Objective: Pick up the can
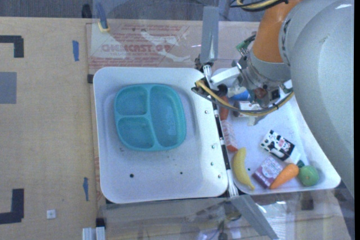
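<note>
- Hanging over the right bin's far left corner, the gripper; its grip state cannot be told.
- Can lies along that bin's left wall, beside the banana.

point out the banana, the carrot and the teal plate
banana (242,167), camera view, middle of its yellow curve
carrot (284,175), camera view, middle of its orange body
teal plate (125,135), camera view, bare floor of its lower left compartment
</note>
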Robot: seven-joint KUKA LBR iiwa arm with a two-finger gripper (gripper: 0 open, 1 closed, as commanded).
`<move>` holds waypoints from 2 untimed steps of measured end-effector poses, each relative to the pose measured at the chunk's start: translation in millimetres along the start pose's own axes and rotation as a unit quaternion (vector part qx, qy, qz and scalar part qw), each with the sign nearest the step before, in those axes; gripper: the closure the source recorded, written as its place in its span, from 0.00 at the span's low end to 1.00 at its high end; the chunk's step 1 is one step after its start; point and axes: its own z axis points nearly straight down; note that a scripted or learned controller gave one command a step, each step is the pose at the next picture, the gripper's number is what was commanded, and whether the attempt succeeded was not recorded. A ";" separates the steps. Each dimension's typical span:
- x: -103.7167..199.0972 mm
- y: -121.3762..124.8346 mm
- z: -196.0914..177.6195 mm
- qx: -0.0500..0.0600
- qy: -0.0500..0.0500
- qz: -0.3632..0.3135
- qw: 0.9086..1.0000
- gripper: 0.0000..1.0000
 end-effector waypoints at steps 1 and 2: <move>-26.8 -23.8 0.0 0.000 0.001 0.088 0.996 0.00; -8.7 38.4 -56.6 -0.001 0.002 0.087 0.996 0.00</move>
